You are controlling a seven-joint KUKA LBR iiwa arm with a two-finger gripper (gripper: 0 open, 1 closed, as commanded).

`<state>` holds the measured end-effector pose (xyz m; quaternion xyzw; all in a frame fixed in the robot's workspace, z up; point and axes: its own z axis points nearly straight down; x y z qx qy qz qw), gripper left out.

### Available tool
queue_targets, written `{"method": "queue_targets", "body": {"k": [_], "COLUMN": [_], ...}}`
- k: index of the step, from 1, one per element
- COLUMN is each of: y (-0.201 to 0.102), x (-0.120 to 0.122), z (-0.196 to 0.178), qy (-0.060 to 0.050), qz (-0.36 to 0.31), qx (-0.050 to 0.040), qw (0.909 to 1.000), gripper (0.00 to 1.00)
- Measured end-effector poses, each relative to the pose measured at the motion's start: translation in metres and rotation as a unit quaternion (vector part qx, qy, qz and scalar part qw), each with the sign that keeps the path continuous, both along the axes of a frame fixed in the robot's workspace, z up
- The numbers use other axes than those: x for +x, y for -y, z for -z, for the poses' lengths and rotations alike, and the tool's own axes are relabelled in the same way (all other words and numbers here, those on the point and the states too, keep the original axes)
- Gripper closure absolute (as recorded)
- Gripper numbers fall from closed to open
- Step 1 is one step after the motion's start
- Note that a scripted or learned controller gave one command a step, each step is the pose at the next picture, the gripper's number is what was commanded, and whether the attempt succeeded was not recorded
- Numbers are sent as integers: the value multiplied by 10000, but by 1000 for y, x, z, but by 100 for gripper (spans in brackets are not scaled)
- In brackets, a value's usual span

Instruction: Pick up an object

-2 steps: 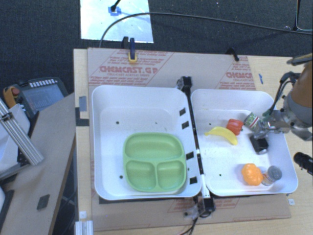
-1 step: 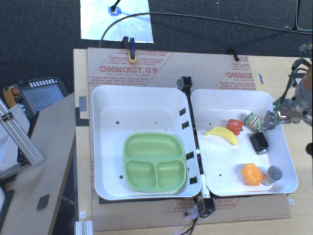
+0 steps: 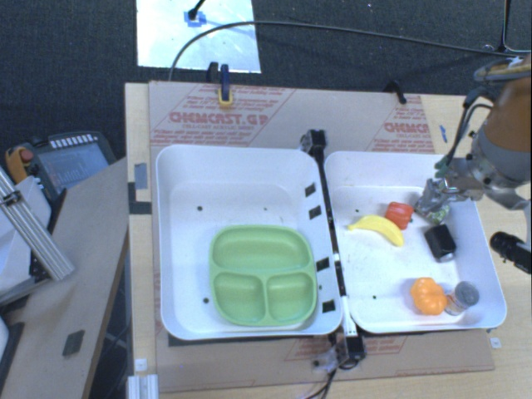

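Single fixed camera above the bench (image 3: 274,106), looking down at a slant, both white bins (image 3: 241,173) fully in frame side by side, arm (image 3: 507,131) entering from the right edge, moderate distance

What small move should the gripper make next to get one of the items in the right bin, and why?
Probably a short shift toward the left, then down onto the red-orange item. The gripper hangs just to that item's right, holding nothing I can see. The banana touches the item's lower left, so descend straight down. The black block lies below the gripper as an alternative.
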<state>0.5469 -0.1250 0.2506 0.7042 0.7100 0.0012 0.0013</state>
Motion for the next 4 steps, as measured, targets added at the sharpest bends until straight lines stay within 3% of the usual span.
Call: {"method": "queue_targets", "body": {"k": [4], "y": [-209], "x": [92], "z": [3], "qy": [1], "qz": [-3], "qx": [11], "qw": [10000], "gripper": [100]}}
